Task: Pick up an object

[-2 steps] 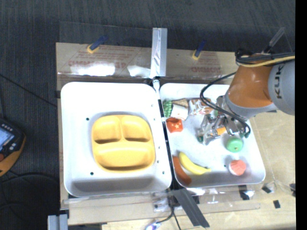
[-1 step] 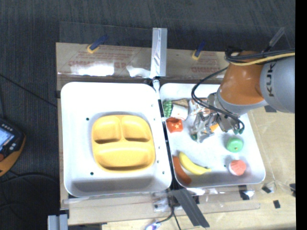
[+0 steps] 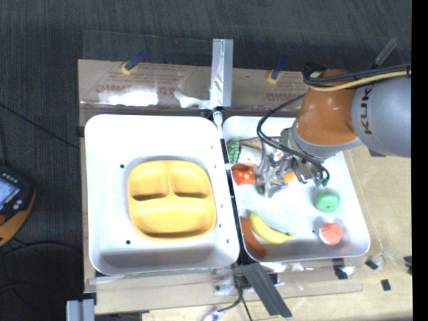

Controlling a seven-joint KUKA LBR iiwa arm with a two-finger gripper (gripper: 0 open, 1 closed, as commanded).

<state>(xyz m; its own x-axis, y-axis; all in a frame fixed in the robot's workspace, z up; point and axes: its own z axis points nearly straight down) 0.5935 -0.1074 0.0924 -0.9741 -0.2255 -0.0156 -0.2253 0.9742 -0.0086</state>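
Tool (image 3: 272, 181) low inside the right bin (image 3: 354, 236), hanging under the orange wrist band of the grey arm (image 3: 374, 116), cables looped around it. Fingers (image 3: 268, 187) metallic and blurred together from this slant; how far apart, and whether anything sits between them, cannot be told. Possibly touching the small orange piece (image 3: 288, 176) just beside the tool, though too small to be sure.

Taking the tool as the landmark: red-orange block (image 3: 243, 174) just beside it toward the left bin (image 3: 100, 139); green leafy item (image 3: 233, 151) beyond that block, against the bin's dividing wall; green round fruit (image 3: 326, 201) near, on the far side from the divider; red strawberry-like piece (image 3: 331, 233) below that fruit; yellow banana (image 3: 266, 231) near the bin's front wall, well apart from the tool, lying against a brown-orange item (image 3: 251, 239).

Yellow compartment tray (image 3: 172, 199) in the left bin, well apart from the tool.
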